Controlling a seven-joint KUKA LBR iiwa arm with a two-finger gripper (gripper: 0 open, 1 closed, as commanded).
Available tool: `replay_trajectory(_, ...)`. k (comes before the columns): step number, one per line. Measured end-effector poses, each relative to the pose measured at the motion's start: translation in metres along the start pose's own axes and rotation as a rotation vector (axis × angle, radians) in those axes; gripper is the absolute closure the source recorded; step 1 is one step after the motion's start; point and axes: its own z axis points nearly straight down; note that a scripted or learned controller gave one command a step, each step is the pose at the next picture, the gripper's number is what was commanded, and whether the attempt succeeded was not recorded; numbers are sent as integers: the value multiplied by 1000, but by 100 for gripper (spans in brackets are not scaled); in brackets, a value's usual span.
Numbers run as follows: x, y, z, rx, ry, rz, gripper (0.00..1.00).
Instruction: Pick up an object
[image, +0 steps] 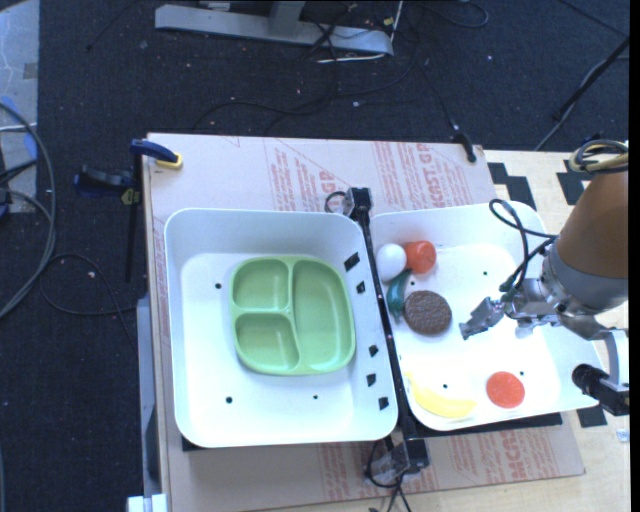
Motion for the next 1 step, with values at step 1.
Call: replay_trajectory(1,12,-18,-57,-4,0,67,0)
